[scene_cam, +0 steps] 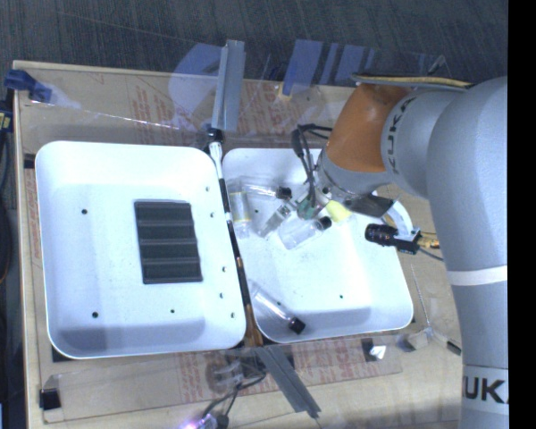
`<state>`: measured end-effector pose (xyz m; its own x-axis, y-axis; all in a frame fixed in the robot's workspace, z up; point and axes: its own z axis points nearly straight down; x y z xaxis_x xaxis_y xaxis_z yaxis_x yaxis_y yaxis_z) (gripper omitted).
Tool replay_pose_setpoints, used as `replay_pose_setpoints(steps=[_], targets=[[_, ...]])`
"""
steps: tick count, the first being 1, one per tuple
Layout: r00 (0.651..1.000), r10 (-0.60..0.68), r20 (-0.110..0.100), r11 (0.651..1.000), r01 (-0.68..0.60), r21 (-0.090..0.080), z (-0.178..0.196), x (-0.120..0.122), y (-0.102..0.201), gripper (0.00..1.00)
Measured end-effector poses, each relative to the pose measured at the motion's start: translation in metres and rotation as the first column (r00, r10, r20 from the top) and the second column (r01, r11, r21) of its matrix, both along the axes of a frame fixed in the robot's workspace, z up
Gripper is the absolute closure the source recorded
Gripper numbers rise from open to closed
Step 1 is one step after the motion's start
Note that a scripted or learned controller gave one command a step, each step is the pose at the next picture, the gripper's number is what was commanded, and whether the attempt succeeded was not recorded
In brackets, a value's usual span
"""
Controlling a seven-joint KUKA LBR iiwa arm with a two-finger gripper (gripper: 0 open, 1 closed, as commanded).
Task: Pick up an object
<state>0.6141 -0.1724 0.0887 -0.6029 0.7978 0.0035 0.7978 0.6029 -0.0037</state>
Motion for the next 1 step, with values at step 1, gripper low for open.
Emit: replay_pose_setpoints(steps=[1], targets=[[1.0,0.002,-0.003,1.0,-0.002,0.0,0.0081,0.0001,-0.0008,1.0]])
